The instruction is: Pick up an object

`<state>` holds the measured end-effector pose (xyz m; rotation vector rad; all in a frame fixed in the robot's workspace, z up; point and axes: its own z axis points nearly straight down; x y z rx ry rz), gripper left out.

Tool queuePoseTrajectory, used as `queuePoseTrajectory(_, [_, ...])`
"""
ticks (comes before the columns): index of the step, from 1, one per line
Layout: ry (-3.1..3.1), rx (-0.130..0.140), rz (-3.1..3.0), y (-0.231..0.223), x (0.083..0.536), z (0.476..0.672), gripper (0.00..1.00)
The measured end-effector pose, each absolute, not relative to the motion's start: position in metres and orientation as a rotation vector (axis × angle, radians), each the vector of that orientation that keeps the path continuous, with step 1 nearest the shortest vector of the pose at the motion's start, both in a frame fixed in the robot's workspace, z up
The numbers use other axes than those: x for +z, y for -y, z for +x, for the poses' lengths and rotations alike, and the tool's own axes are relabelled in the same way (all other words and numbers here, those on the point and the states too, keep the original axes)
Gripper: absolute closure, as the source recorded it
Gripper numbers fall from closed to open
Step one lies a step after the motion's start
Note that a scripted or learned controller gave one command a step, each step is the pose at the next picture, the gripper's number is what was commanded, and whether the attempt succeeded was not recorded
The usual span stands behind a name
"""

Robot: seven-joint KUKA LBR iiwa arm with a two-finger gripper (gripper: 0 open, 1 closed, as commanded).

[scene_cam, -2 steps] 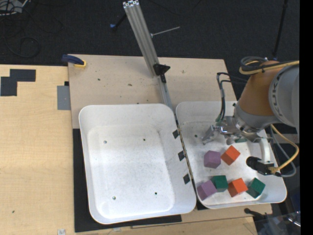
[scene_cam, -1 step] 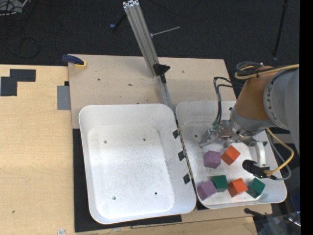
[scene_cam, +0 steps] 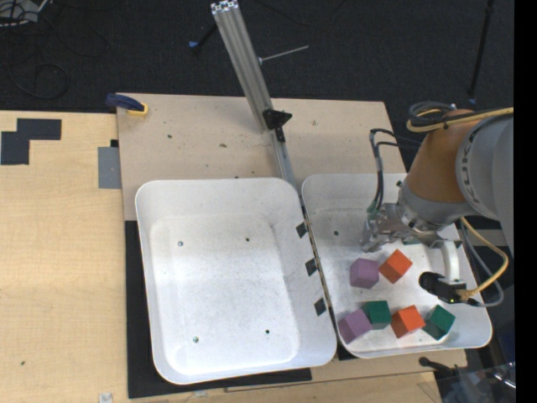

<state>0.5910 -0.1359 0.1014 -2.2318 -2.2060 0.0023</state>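
Note:
Several small blocks lie in the right bin (scene_cam: pixel 336 193). A purple block (scene_cam: pixel 364 273) and an orange block (scene_cam: pixel 395 266) sit side by side near its middle. Along the front wall are a second purple block (scene_cam: pixel 354 324), a green block (scene_cam: pixel 377 312), a second orange block (scene_cam: pixel 408 320) and another green block (scene_cam: pixel 439 321). My gripper (scene_cam: pixel 377 237) hangs low in the right bin, just behind the middle purple and orange blocks. I see nothing held in it.
The left bin (scene_cam: pixel 159 217) stands beside the right one, with a black-clipped divider edge (scene_cam: pixel 309 263) between them. A slanted aluminium bar (scene_cam: pixel 247 65) rises behind the bins. The arm's grey and orange body (scene_cam: pixel 453 170) covers the right bin's far right corner.

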Motion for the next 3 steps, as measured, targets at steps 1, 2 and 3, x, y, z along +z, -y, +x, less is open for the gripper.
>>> queuePoseTrajectory(1, [2.221,-0.003,-2.225,0.133,0.164,0.590,1.00])
queuePoseTrajectory(2, [2.224,-0.003,-2.223,0.135,0.217,0.590,1.00])
queuePoseTrajectory(3, [2.224,0.000,-2.213,0.079,0.223,0.579,1.00])
